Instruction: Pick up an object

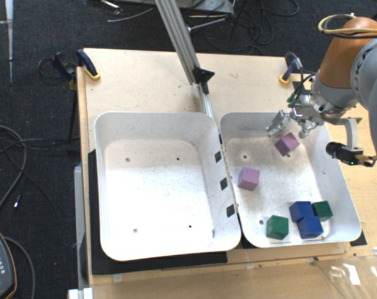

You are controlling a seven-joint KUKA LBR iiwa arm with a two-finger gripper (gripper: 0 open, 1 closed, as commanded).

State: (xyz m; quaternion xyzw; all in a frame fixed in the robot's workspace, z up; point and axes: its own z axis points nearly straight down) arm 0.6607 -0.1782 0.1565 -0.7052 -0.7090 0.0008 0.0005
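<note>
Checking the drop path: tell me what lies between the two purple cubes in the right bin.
Nothing. In the camera view, bare white bin floor separates the upper purple cube, right under the hand, from the lower purple cube.

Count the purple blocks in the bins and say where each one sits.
2, both in the right bin: one purple block near the far wall, right under the gripper; the other purple block near mid-bin, left side.

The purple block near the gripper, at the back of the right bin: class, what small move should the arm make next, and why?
Probably a short straight lift. The gripper sits just above the purple block, which looks tilted and raised off the right bin, perhaps caught at the fingertips. Whether it is truly gripped is unclear, so a slow rise would test the hold without disturbing the other purple block.
</note>
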